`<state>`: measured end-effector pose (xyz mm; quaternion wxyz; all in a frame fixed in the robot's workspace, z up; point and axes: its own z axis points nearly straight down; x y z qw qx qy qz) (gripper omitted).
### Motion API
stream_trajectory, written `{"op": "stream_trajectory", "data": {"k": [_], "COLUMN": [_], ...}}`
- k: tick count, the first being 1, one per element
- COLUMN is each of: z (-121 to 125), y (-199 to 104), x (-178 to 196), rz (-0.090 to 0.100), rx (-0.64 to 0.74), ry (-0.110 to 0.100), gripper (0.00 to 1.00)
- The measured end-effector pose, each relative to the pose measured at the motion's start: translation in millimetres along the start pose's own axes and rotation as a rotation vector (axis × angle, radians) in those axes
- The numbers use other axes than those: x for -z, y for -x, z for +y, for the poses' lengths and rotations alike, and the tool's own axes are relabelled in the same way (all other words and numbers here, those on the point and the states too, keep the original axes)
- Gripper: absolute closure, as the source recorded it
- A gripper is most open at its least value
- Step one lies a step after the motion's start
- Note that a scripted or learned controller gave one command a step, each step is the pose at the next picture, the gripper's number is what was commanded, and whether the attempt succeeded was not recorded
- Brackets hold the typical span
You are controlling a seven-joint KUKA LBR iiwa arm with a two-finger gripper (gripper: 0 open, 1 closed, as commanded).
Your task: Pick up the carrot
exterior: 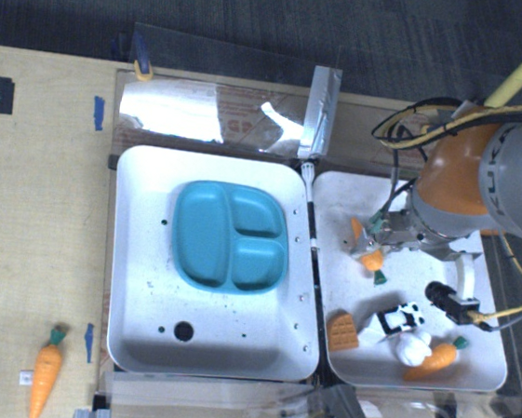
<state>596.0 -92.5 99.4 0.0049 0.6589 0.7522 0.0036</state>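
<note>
A small orange carrot (370, 260) with a green tip lies in the right bin (330, 258), near its upper left. My gripper (378, 237) hangs directly over it, just above its upper end. The grey wrist with its orange band (452, 178) covers the gripper body. Touching a white toy in the right bin's lower right corner is a second, larger carrot (438, 358). A third carrot (46, 371) lies on the wooden bench, left of the left bin.
The left bin (136, 236) bears a blue divided plate (232, 236) and a small black disc (182, 331). In the right bin also lie a small orange piece (356, 229), a brown waffle-like piece (343, 331) and a black-and-white toy (405, 318).
</note>
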Motion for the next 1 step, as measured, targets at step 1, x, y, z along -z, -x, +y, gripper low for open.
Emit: {"op": "stream_trajectory", "data": {"k": [1], "z": [37.8], "y": [-79.9], "x": [106.0], "rz": [0.003], "rx": [-0.152], "ry": [-0.007], "gripper": [1.00]}}
